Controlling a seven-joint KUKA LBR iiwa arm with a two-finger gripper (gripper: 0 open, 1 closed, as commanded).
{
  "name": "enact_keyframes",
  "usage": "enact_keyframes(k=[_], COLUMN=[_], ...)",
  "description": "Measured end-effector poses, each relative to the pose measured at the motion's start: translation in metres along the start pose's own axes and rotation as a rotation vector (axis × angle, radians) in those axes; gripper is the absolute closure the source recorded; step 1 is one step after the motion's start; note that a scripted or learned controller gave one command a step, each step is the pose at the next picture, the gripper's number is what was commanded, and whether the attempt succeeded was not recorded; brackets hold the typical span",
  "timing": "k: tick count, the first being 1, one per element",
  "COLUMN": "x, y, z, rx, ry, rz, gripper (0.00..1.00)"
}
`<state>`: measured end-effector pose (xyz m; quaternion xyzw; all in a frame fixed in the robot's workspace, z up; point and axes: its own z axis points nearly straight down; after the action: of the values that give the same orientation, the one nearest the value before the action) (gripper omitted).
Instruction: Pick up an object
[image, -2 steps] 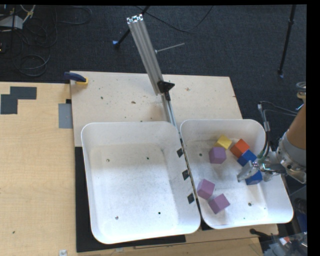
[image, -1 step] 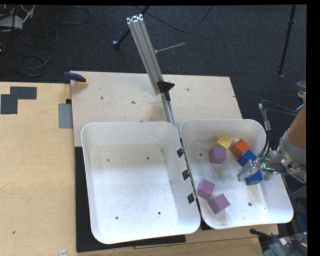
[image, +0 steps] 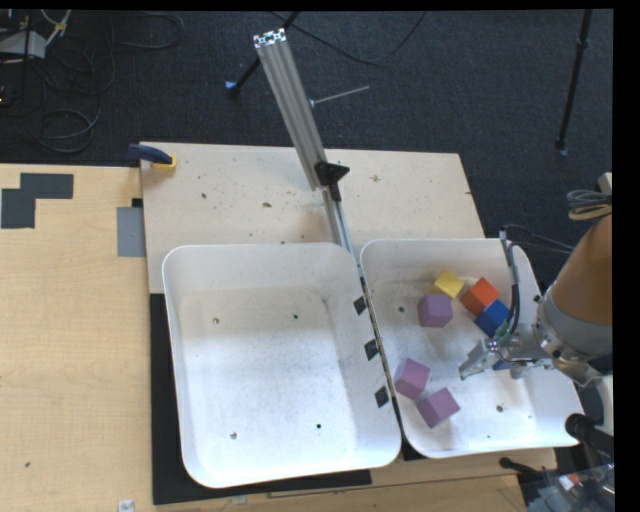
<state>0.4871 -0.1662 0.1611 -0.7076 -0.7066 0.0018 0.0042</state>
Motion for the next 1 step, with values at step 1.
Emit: enact_keyframes(k=[1], x=[0.0080], y=[0.0038], z=[0.0479], rx=[-0.001], ry=[0.000], rz=[0.004], gripper=[0.00])
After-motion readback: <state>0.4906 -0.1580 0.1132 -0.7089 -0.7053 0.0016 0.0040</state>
